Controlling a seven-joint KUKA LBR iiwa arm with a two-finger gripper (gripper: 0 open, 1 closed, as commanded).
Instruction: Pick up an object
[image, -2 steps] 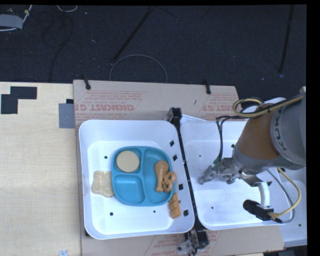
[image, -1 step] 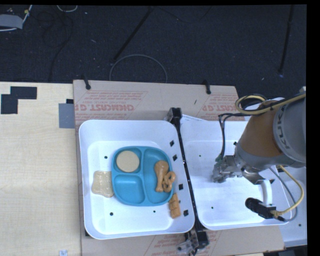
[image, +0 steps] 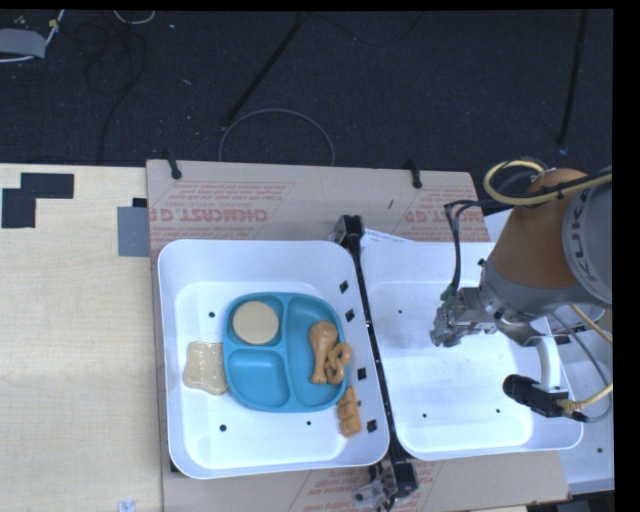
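Over the right bin (image: 470, 440) hung the hand (image: 447, 328), grip unreadable; it should cross to the pretzel (image: 330, 352).

Gripper (image: 447, 328): small, dark against right bin (image: 420, 400); finger state not discernible. Arm (image: 545, 250): cut off by right frame edge, hides right bin's far right corner. Tray (image: 262, 378): overlaps edge of pale piece (image: 205, 367); piece's kind too small to tell. Brown item (image: 348, 411) by divider: shape indistinct. Dark clamp (image: 390, 485) at bottom edge: cropped, blurred.
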